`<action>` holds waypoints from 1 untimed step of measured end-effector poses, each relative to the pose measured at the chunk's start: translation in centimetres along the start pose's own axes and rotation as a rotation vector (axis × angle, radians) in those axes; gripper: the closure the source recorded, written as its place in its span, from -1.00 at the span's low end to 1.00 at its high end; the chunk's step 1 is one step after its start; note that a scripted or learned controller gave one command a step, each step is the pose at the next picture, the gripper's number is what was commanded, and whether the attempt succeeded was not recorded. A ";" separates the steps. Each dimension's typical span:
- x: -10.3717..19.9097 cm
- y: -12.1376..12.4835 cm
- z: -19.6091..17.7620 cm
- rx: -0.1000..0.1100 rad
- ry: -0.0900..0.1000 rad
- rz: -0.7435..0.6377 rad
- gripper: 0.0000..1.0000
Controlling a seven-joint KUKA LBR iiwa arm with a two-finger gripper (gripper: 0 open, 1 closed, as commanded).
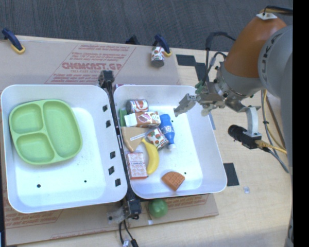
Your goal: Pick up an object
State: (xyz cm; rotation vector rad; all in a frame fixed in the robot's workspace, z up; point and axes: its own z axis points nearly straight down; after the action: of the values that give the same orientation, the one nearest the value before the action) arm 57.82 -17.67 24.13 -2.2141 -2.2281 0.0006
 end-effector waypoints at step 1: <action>3.3 -0.3 14.9 0.002 0.001 0.000 -1.00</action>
State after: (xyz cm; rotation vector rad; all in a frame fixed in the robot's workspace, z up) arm 57.51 -14.38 9.18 -2.2126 -2.2274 0.0019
